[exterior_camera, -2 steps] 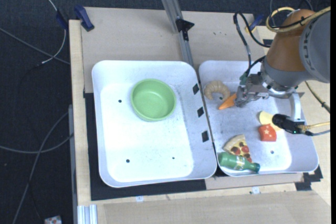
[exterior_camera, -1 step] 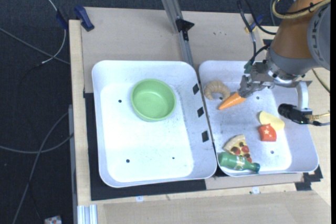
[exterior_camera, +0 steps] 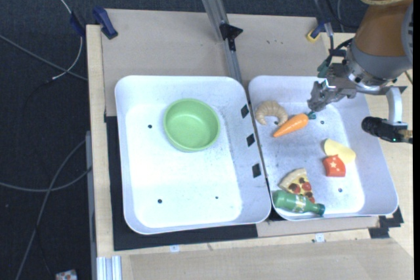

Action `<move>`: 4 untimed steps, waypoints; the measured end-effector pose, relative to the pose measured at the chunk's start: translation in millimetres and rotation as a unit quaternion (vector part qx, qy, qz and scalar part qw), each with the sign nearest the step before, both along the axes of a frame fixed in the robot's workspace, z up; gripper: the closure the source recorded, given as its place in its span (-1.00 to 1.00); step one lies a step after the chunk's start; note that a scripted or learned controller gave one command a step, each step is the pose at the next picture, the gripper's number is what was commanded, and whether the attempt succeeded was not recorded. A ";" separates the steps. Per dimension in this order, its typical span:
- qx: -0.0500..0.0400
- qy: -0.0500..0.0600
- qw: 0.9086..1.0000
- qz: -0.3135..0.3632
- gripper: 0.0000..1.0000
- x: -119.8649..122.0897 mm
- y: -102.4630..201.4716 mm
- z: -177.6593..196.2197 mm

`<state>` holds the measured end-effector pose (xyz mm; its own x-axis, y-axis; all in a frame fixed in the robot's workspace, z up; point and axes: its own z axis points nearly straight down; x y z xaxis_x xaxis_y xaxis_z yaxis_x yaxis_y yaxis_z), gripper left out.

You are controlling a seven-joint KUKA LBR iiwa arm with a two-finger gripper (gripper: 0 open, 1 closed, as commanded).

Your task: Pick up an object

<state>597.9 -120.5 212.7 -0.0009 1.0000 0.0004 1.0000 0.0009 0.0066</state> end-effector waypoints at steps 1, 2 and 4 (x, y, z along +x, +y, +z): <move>0.000 -0.001 1.000 0.000 1.00 1.6 0.4 49.7; 0.003 0.005 1.000 0.003 1.00 -6.1 58.6 56.5; 0.002 0.009 1.000 0.002 1.00 -13.9 164.9 38.3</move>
